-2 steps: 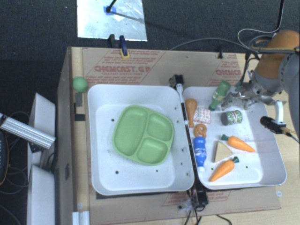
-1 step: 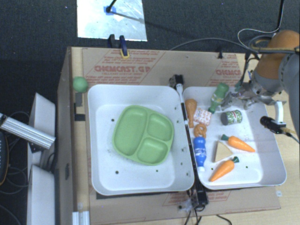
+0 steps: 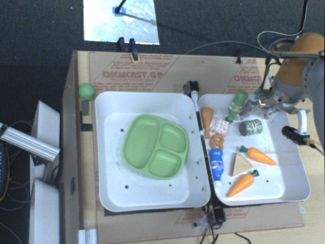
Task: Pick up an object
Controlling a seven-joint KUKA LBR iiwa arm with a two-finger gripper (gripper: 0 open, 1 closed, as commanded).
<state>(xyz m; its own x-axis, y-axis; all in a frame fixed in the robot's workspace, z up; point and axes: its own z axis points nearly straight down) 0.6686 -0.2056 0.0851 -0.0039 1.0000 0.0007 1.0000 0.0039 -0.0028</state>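
Surface (image 3: 152, 70) bore two bins; gripper (image 3: 254, 104) hovered at right bin's (image 3: 299, 187) 12 o'clock beside green bottle (image 3: 236, 104), jaws' state unclear. Approach step; next: descend, grasp.

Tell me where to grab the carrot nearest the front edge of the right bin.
Probably across the thick orange middle of the carrot, coming straight down. It lies flat and slanted, leafy end up-right; the sandwich wedge sits close above it, so close across its narrow width.
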